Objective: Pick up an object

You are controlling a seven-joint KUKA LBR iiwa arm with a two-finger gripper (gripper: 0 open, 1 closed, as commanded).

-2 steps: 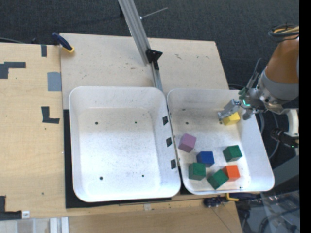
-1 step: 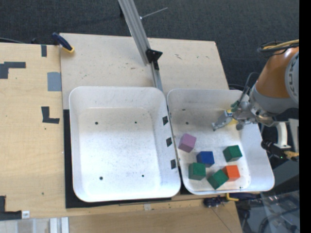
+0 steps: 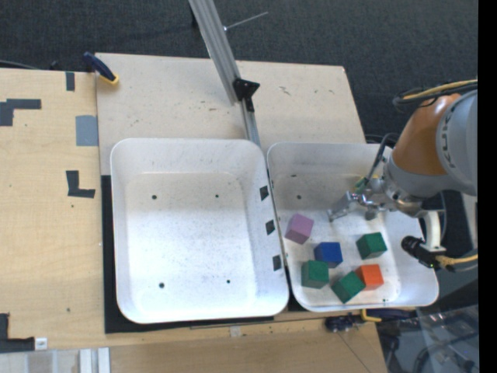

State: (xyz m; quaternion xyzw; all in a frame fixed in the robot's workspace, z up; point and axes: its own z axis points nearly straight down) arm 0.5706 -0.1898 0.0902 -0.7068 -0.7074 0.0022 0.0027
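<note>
Blocks (image 3: 328,252) lie below the low-reaching arm (image 3: 423,150); pincer (image 3: 342,208) state unclear.

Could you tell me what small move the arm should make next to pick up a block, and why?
Probably a short shift toward the purple block, then down. The gripper sits in the right bin just beside that block, which lies apart from the blue block and the others, leaving room around it.
</note>
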